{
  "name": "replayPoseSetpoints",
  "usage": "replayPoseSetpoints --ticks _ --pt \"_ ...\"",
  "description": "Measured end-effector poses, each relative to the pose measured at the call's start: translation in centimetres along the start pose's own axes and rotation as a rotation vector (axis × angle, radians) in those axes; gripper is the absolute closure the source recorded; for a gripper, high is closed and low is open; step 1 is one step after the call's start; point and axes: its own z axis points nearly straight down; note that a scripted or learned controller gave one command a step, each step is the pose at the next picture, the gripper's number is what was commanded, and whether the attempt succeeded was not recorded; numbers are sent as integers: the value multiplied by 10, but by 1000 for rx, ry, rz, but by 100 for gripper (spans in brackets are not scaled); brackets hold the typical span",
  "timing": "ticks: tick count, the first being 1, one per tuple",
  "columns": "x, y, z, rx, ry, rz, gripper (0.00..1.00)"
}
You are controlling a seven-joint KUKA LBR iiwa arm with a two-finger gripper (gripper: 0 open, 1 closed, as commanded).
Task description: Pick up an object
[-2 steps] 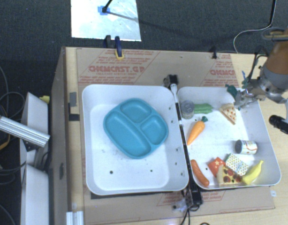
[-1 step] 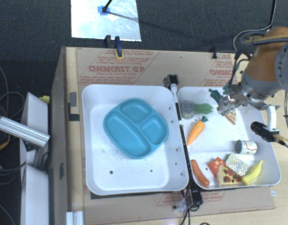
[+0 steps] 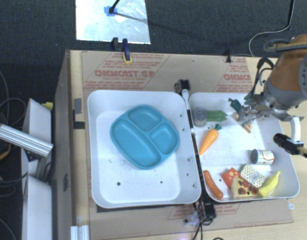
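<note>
My gripper (image 3: 245,117) reaches down into the far right part of the right bin (image 3: 288,149), below the arm's orange band (image 3: 288,66). A small orange and white piece (image 3: 247,128) lies just under its tip, and a small teal item (image 3: 235,104) sits beside it to the left. Whether the tip touches either one is unclear. An orange carrot (image 3: 208,140) lies near the bin's left wall. A grey can (image 3: 200,116) with a green item (image 3: 216,115) next to it lies at the far left.
A blue divided plate (image 3: 143,136) lies in the left bin (image 3: 106,184). At the right bin's near end lie a sausage (image 3: 213,184), a red piece (image 3: 229,176), a pizza slice (image 3: 243,187), a checkered item (image 3: 252,174), a banana (image 3: 271,184) and a small white can (image 3: 263,157).
</note>
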Motion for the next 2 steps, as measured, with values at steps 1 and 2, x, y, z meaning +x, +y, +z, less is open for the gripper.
replayPoseSetpoints --ticks 1,2 --pt "5 0 -5 -1 1 -2 100" --pt "-8 -19 -17 0 0 0 100"
